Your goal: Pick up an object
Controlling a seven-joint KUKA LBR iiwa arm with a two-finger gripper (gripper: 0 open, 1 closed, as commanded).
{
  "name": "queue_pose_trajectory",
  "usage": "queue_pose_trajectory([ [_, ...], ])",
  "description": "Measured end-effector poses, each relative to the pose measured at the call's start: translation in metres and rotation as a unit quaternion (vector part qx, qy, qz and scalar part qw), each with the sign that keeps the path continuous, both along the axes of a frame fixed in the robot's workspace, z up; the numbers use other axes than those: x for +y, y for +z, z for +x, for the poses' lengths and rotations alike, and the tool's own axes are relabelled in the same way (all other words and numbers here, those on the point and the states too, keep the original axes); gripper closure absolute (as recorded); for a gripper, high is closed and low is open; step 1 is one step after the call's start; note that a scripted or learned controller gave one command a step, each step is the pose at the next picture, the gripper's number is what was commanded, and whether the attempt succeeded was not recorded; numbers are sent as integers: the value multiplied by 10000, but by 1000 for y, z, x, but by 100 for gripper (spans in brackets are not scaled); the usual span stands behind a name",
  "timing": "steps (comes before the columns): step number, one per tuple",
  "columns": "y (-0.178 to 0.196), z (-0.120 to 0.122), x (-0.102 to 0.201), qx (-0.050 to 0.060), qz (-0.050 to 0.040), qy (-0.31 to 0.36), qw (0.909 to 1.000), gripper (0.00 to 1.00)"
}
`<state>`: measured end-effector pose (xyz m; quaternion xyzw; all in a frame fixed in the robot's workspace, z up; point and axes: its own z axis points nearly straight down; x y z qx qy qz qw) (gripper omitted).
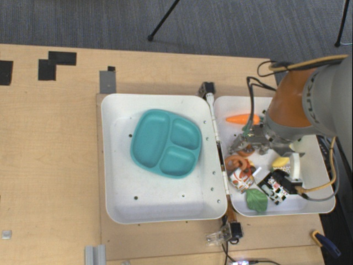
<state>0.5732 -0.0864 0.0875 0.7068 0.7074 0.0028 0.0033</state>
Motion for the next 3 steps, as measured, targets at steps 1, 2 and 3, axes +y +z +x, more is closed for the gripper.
queue_pose_trajectory([
  [1, -1, 36, 3, 7, 1, 16, 10000, 0],
  [2, 11, 38, 4, -15, 1, 27, 10000, 100],
  [3, 143, 28, 30, 14, 1, 27, 10000, 100],
])
